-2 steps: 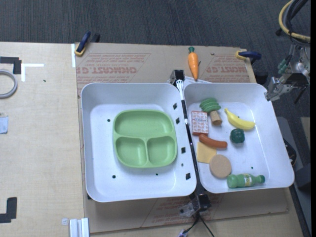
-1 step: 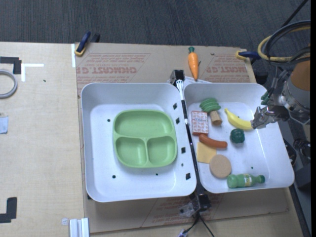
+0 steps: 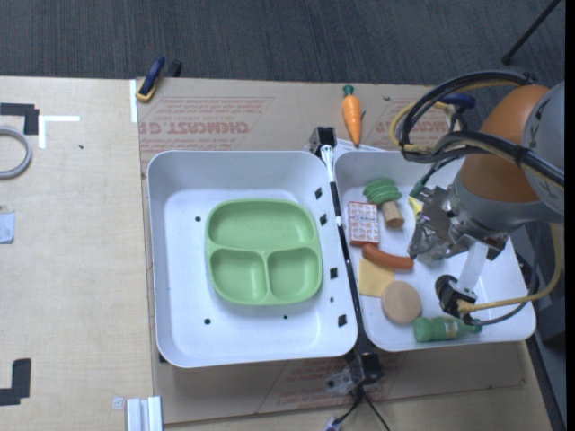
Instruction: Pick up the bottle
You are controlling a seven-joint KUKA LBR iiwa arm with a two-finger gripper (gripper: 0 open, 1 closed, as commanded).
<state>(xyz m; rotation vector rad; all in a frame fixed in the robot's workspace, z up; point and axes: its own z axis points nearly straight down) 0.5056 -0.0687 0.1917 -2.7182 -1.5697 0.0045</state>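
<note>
The bottle [image 3: 438,329] is small and green, with a pale label. It lies on its side at the front edge of the right bin [image 3: 512,326]. My gripper [image 3: 429,239] hangs over the middle of that bin, above and behind the bottle and well apart from it. It sits just right of a red sausage [image 3: 387,259]. Nothing shows between its tips. The grey arm with its orange band [image 3: 512,115] reaches in from the right, and a black and yellow cable [image 3: 458,302] loops down close to the bottle.
The right bin also holds a tan round bun [image 3: 402,302], a yellow cheese slice [image 3: 376,277], a red and white packet [image 3: 363,222] and a green-topped toy [image 3: 384,194]. A green divided plate [image 3: 264,251] lies in the left bin [image 3: 171,241]. A toy carrot [image 3: 350,113] rests behind the bins.
</note>
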